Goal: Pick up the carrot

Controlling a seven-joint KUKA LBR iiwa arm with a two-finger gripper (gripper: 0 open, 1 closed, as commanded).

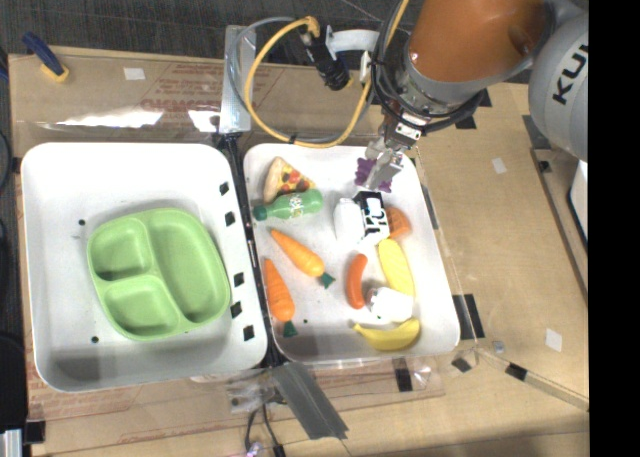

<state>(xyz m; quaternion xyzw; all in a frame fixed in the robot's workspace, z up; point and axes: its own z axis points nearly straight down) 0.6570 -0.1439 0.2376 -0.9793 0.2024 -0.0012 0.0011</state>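
**On the bench: two white bins, arm over the right one**

On a brown cardboard-covered bench [500, 205] sit two shallow white bins side by side, set against a dark floor at the top of the view. The left bin [50, 185] holds a green divided plate [155, 270] with three compartments. The right bin [335, 157] holds toy foods: a pizza slice [283, 179] at its upper left, a green bottle [290, 206] lying just below it, a carrot [297, 253] lying slantwise near the middle, and a second carrot [278, 292] close to the bin's left wall. A banana [390, 336] lies at the lower right, with a yellow piece [396, 265] and an orange-red piece [356, 280] above it. A yellow cable [262, 55] loops behind the bins. The gripper [378, 173] hangs over the right bin's upper right part, well apart from both carrots; whether its jaws are spread or pressed together cannot be told. A blue object [45, 55] lies at the bench's upper left corner.
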